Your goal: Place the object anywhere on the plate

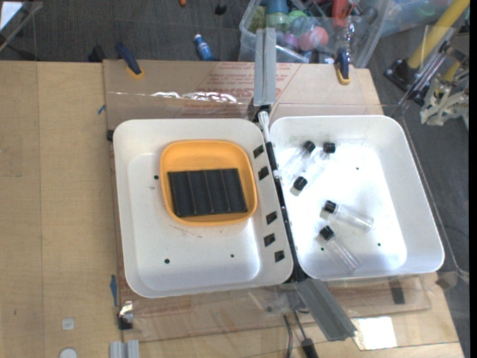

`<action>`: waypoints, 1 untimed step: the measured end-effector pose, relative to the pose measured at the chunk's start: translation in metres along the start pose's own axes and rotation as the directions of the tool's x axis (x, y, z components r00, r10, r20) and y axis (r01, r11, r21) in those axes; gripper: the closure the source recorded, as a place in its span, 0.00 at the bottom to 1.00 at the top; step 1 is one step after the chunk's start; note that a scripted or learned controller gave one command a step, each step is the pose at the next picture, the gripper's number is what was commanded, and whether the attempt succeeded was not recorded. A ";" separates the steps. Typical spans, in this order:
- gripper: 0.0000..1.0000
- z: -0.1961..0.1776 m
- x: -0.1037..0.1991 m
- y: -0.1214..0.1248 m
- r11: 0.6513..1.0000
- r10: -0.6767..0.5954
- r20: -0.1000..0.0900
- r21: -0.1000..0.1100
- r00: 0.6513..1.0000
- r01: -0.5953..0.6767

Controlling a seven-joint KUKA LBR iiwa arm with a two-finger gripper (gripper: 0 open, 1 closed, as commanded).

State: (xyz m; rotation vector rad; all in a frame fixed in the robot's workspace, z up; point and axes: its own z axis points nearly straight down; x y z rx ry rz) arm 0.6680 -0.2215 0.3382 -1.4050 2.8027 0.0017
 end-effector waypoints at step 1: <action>1.00 -0.011 -0.001 0.000 0.991 -0.134 0.001 0.005 0.991 0.134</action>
